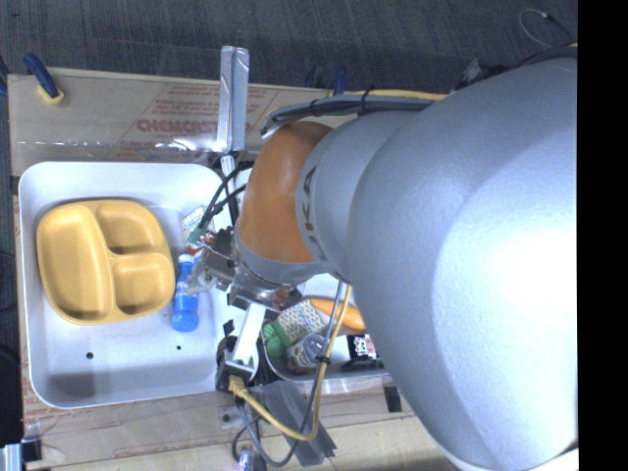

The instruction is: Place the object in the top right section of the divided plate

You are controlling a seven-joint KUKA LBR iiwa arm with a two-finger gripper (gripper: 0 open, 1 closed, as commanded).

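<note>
A yellow divided plate (98, 258) lies in the left white bin (59, 376), with one long section on its left and two smaller sections on its right. A small blue object (184, 302) sits on the bin floor against the plate's right edge, beside the lower right section. My gripper (196, 268) hangs just above and to the right of the blue object, under the orange-banded wrist (280, 199). The wrist hardware hides how the gripper meets the object.
The grey arm (461, 263) covers most of the right bin. Below the wrist I see a green item (276, 337), an orange item (339, 314) and a black-and-white item (361, 347). A metal post (234, 96) stands behind the bins.
</note>
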